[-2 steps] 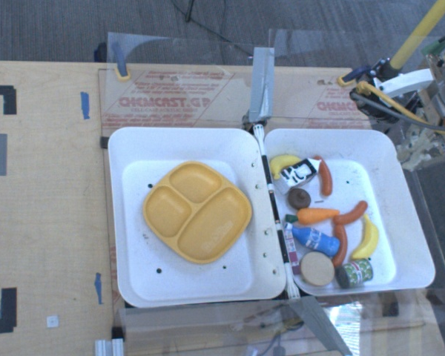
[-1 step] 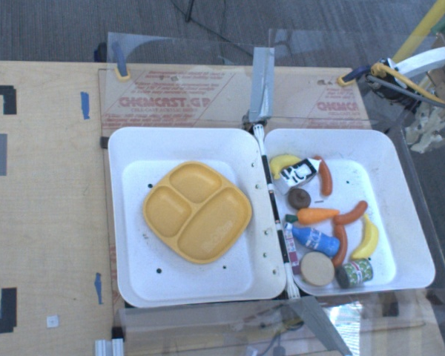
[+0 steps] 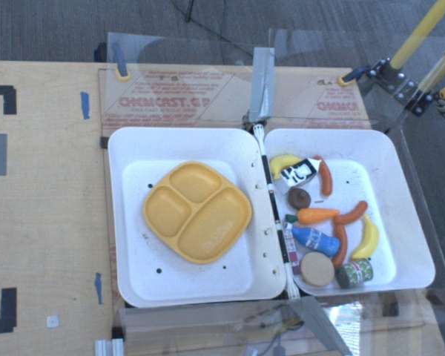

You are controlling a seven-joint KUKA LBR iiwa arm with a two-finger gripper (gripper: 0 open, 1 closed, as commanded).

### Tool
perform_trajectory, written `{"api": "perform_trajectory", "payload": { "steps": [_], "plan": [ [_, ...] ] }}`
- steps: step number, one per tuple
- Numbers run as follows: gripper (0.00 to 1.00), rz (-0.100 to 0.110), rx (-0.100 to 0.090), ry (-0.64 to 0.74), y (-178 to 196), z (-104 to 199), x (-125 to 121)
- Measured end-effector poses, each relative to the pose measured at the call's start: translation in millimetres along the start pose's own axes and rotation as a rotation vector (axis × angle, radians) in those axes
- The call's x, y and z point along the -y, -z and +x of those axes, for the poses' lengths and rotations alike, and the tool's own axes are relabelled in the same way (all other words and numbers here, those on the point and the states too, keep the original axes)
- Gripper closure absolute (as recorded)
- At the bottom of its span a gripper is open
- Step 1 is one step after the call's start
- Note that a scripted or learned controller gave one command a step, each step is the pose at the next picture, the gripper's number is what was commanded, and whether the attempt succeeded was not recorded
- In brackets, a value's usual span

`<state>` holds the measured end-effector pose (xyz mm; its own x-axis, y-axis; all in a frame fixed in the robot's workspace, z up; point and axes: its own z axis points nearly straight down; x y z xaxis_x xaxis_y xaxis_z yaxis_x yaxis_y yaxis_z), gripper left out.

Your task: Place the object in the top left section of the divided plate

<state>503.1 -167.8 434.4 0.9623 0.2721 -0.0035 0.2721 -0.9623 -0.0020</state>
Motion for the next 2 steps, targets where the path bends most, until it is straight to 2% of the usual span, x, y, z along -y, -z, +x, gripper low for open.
{"api": "perform_trajectory", "payload": {
  "steps": [1,2],
  "plan": [
    [1.0,-0.001,-0.001,0.058,0.4,137.1,-65.6],
    [1.0,0.0,-0.001,0.1,0.7,26.4,-47.3]
  ]
}}
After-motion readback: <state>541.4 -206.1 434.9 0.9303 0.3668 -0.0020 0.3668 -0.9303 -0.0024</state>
